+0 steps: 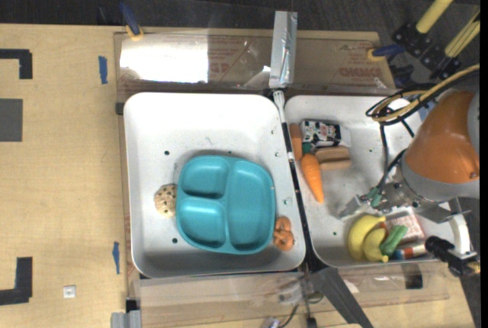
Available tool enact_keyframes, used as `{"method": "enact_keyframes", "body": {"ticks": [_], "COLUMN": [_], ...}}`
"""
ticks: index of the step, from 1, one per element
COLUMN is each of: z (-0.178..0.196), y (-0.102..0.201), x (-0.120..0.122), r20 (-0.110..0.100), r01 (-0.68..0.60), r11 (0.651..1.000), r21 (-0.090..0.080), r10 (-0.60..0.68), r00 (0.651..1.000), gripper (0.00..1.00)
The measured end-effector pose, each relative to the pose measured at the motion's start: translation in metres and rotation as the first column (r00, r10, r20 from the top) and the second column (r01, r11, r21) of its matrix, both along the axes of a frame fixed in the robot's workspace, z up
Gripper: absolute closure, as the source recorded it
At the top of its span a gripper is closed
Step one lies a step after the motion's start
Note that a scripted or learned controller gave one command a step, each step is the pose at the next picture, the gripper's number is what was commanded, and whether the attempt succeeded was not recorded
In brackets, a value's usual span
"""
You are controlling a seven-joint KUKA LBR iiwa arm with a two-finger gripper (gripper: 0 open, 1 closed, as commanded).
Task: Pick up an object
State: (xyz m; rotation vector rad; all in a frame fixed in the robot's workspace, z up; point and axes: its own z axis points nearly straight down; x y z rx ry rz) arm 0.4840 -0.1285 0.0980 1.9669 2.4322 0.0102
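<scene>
Arm (446,147) low over right bin (335,242)

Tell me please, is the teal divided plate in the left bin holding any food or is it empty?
Empty: the teal plate shows bare compartments. The cookie and a small orange item lie beside it on the left bin floor.

Two white bins side by side. Left bin (145,120) has a teal divided plate (226,203), a cookie (165,199) touching its left edge and a small orange thing (283,233) at its lower right. Right bin (335,107) holds a carrot (312,176), a small printed carton (319,133), a yellow banana-like toy (364,235) and a green piece (391,239). The gripper (371,199) hangs low just above the yellow toy.
</scene>
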Motion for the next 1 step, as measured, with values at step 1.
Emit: {"method": "enact_keyframes", "body": {"ticks": [1], "z": [-0.0103], "y": [0.0151], "x": [0.0729], "r20": [-0.007], "r01": [-0.029], "r11": [1.000], "r21": [0.002], "r10": [0.029], "r00": [1.000], "gripper": [0.00]}}
